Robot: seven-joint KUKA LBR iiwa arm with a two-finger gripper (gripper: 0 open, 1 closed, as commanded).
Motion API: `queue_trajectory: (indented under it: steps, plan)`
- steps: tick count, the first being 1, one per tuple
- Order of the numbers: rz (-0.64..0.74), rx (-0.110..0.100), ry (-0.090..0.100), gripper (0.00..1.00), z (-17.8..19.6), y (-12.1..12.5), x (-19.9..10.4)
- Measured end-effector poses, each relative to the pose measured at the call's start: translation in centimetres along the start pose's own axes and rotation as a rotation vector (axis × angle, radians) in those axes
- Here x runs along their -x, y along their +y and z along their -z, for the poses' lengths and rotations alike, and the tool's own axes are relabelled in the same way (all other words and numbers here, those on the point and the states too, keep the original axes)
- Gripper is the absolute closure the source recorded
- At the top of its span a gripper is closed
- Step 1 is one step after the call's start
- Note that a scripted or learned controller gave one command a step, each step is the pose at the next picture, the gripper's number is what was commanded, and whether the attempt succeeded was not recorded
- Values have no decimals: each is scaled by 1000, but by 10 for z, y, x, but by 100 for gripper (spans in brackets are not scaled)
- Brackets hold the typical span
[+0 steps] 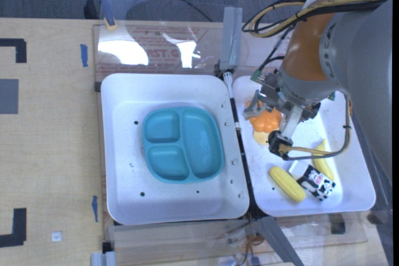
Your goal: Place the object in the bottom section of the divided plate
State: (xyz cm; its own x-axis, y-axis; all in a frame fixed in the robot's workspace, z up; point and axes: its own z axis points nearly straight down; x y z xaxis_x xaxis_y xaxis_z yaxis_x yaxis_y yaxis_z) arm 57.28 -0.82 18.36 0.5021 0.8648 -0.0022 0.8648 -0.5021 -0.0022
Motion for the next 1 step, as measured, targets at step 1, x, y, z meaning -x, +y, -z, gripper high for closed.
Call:
queue_trajectory:
  steps: [1]
  plan:
    - [165, -4, 1, 100, 0, -55, -73]
